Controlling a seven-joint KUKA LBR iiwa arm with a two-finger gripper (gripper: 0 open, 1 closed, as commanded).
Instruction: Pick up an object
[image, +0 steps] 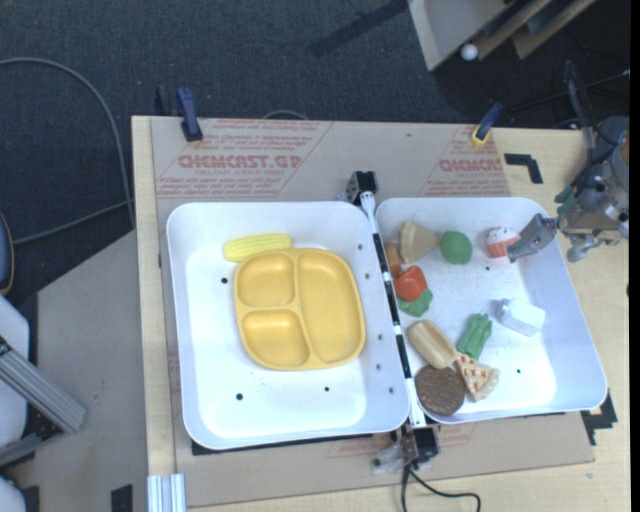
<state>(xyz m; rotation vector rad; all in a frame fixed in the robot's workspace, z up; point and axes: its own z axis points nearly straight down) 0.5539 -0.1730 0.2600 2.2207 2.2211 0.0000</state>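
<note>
Overhead, the tool (556, 240) hovers at the right bin's (575, 310) far right rim, fingers spread wide and holding nothing. Just beside it lies a red-and-white toy (499, 239); next, judging so, descend and close.

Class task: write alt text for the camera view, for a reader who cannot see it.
A gripper hangs open over the right bin, near scattered toy food. The left bin holds a yellow tray and a corn cob.
</note>
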